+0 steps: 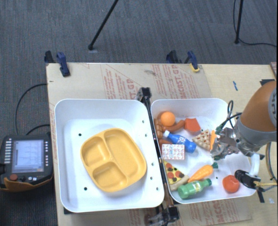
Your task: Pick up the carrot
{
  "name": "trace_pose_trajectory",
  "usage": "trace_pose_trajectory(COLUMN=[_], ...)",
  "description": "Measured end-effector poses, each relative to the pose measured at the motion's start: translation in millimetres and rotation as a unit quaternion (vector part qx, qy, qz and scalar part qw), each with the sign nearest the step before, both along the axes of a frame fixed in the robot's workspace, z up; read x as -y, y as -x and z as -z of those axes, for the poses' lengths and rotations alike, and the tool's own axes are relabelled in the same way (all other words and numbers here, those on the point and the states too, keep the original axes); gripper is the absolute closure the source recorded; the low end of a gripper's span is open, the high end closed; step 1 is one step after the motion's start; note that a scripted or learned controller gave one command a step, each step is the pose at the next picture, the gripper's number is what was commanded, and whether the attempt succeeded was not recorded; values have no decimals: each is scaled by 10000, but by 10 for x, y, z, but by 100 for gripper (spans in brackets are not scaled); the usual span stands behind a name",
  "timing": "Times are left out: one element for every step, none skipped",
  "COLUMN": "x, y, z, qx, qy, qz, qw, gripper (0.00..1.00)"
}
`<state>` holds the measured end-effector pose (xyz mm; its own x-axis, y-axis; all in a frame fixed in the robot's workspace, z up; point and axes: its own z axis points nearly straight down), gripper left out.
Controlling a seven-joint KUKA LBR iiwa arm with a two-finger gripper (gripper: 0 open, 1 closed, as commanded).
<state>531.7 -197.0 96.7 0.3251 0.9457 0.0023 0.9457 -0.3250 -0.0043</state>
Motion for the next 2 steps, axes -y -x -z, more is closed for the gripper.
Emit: trace_pose_trajectory(x=[0,4], y=[0,3], z=[0,-95], qx=[0,-4], qy=[1,-6], qz=[4,10], qw=[10000,10000], gripper=[0,100])
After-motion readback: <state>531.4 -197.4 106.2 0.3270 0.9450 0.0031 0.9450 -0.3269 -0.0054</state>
